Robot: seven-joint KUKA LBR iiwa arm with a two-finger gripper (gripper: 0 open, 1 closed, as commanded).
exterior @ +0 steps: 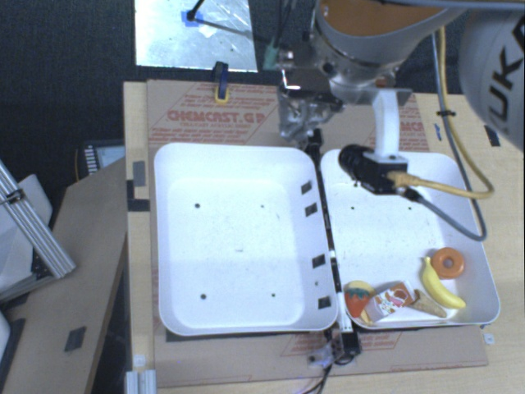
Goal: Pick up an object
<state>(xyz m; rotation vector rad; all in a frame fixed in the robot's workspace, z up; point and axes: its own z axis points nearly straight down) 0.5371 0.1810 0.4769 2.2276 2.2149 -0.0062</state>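
Several small objects lie in the front right corner of the right bin [385,228]: a yellow banana [440,286], an orange ring-shaped piece [448,262], a red and white packet [389,300], a round orange-red fruit [358,296] and a brown wedge [428,305]. My gripper [299,123] hangs over the far edge of the bins, near the divide between them, well away from these objects. I see nothing held in it.
The left bin [238,236] stands beside the right one, with black clips [318,261] along the shared rim. A black unit with a yellow cable [371,171] hangs from the arm over the right bin's far part. A metal sheet [193,23] lies behind the bench.
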